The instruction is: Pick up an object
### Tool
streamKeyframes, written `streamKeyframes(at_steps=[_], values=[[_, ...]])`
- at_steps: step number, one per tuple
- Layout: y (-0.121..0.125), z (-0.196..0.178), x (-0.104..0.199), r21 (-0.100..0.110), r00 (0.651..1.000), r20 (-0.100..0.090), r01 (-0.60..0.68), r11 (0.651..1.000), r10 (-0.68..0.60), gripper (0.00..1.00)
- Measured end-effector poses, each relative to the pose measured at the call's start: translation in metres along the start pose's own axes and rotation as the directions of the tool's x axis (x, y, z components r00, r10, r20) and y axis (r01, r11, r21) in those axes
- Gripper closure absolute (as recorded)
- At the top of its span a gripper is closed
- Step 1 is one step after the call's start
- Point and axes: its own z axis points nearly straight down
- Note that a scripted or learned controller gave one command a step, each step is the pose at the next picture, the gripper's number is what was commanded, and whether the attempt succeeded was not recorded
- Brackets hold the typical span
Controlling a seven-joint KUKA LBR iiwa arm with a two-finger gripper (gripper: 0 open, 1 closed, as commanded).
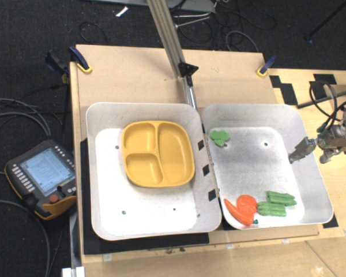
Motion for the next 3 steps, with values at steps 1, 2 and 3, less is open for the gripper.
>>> streamKeyframes(at_steps=[1,2,3], values=[[0.000,0.000,0.000,0.000,1.000,0.000,-0.002,1.000,0.002,0.00],[0.005,0.045,0.003,0.004,1.000,-0.001,-0.003,1.000,0.003,0.00],[0.010,0.090,0.002,0.003,1.000,-0.001,-0.003,1.000,0.003,0.00]])
